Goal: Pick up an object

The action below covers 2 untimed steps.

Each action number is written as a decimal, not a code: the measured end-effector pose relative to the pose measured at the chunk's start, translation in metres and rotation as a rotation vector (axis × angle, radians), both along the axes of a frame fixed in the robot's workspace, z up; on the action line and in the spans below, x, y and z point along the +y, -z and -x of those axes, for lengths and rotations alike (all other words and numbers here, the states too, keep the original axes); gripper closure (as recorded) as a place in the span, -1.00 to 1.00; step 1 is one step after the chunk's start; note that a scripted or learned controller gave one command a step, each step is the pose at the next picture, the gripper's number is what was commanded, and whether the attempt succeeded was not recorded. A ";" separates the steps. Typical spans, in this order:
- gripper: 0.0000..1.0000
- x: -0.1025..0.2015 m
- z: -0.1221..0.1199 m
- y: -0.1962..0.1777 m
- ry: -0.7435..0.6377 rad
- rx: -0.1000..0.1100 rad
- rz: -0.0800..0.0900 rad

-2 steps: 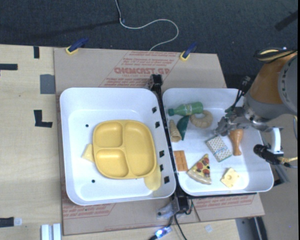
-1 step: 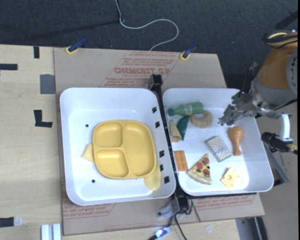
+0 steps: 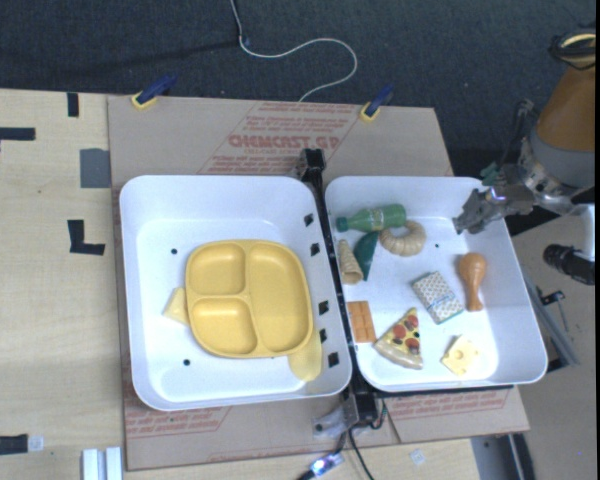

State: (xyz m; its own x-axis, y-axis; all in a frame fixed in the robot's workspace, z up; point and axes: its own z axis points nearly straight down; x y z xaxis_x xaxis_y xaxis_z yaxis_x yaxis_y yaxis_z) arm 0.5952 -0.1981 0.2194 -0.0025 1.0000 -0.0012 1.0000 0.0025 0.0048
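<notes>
Above: toy foods (image 3: 410,288) loose in right bin (image 3: 525,373) for picking. Gripper (image 3: 477,211) poised at rim, jaws' state unclear.

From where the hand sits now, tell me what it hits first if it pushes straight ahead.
The hand hangs over the right bin's far right corner, pointing down and left. Going on that way, it would probably meet the bin floor first, short of the croissant. Depth is hard to judge from above.

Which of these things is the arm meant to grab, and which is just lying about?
For grabbing: bottle, croissant, drumstick, pizza, cheese, cone, cracker, box; gripper.

Lying about: tray, cable, clamps.
</notes>
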 end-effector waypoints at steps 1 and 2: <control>1.00 0.046 0.019 -0.011 -0.003 0.005 -0.003; 1.00 0.095 0.041 -0.013 -0.003 0.008 -0.003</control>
